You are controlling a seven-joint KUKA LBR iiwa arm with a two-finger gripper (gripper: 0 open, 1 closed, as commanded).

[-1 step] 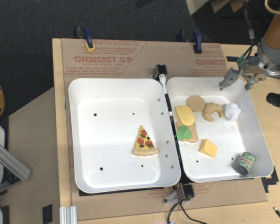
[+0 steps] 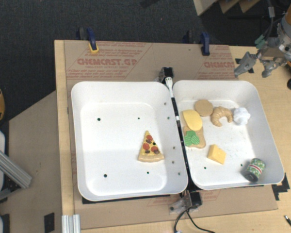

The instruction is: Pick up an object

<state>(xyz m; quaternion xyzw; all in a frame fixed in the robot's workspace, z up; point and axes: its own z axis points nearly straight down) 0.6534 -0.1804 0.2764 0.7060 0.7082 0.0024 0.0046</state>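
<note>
the gripper (image 2: 256, 65) hangs open and empty beyond the right bin (image 2: 262, 130); the croissant (image 2: 221, 115) lies at its seven o'clock, well apart.

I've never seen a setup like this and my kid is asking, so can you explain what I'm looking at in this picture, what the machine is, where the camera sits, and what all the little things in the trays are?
This is one picture from a camera fixed above a workbench, looking down at a slant. The machine is a robot arm that comes in from the right; its grasping end, the pincer, shows at the upper right, above the bench beyond the far edge of the trays, with nothing between its fingers, which stand apart. Its job is to pick up an object.

Two shallow white trays sit side by side. The left bin contains a toy pizza slice. The right bin holds several toy foods: a round tan cookie, a croissant, a yellow piece, a green leafy piece, a cheese wedge, a crumpled white item and a small green can lying near the front corner.
</note>
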